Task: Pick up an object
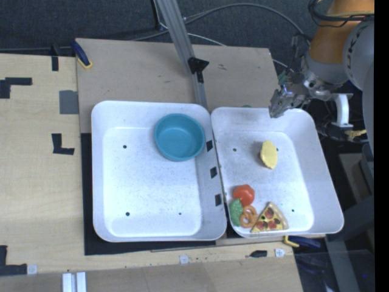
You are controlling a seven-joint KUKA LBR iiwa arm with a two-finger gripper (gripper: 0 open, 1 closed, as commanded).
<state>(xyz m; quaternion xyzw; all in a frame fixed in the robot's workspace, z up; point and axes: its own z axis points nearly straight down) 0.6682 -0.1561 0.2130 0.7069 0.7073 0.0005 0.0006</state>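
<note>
My gripper (278, 107) hangs over the far rim of the right bin (304, 181), with nothing visible between its fingers. Below it in that bin lies a yellow lemon-shaped piece (268, 154). Near the bin's front edge sit a red tomato (244, 194), a green piece (235, 212), an orange pretzel ring (248, 216) and a pizza slice (269, 219), close together. A blue bowl (179, 137) stands upright at the far side of the left bin (121, 187).
A grey metal pole (179, 35) slants down to the gap between the two bins. Cables run behind the bench at the upper right. Tan board surrounds the bins.
</note>
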